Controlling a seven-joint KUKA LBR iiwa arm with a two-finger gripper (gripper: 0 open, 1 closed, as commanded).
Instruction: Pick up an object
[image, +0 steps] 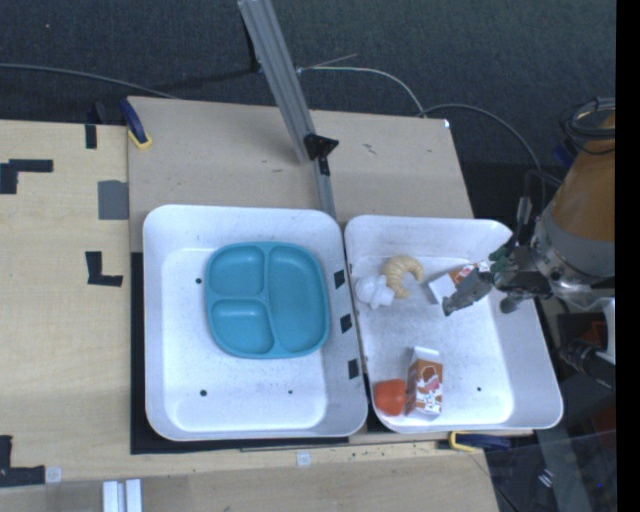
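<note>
Gripper low over right bin, near its right wall; finger state: can't tell. Nothing visibly held. Candidates all in right bin: croissant and white lump upper left, carton touching tomato at front. Small item right beside tool, probably the target. Teal tray alone in left bin.

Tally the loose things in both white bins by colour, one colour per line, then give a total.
Blue: 1, the divided plate in the left bin
Tan: 1, the croissant
White: 1, a small lumpy item
Red-orange: 1, a round fruit
Brown and white: 1, the small carton
Total: 5. A small item beside the gripper is too unclear to count.
</note>
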